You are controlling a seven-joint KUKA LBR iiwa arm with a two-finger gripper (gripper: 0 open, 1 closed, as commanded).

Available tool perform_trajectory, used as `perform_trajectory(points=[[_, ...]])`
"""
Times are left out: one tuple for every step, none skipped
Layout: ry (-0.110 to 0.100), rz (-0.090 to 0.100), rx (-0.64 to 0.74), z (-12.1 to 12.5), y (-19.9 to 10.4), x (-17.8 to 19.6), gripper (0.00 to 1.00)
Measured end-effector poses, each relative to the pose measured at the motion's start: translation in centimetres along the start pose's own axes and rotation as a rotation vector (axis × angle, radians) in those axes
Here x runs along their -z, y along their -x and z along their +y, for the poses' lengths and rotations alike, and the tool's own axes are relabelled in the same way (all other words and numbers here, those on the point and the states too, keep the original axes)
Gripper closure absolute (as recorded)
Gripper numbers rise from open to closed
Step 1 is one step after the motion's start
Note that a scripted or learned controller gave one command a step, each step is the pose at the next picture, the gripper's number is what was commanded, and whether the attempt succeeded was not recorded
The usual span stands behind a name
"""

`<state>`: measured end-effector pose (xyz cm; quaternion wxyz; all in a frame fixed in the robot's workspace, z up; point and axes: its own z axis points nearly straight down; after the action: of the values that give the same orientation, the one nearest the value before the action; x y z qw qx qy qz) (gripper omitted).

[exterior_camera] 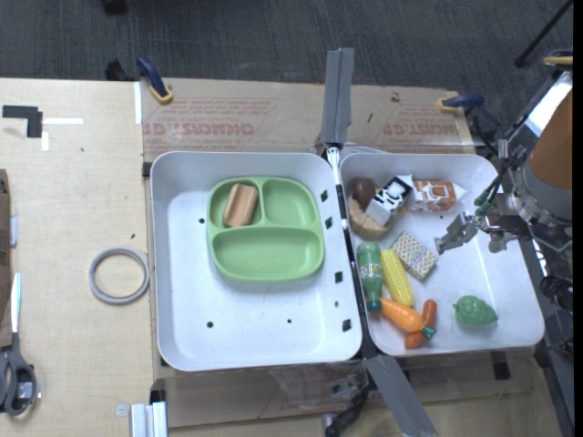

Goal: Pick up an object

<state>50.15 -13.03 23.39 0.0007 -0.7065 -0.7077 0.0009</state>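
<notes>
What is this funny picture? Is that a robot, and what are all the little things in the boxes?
Yes! A camera up high looks down on a bench. On the right is a robot arm with a claw at its tip, hovering over the right bin. That bin holds toy food: a corn cob, a carrot, a green bottle and more. The left bin holds a green plate with a little bread roll. The claw holds nothing.
</notes>
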Motion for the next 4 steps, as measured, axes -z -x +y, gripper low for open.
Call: perform_trajectory(points=[[0.002, 0.000, 0.224, -2.4, -1.0, -12.4, 0.00], [0.001, 0.000, 0.314, 1.6, -1.2, -14.3, 0.00], [0.000, 0.000, 0.165, 4.9, -2.5, -14.3, 0.00], [-0.003, 0.000, 0.160, 4.8, -2.3, -13.5, 1.00]])
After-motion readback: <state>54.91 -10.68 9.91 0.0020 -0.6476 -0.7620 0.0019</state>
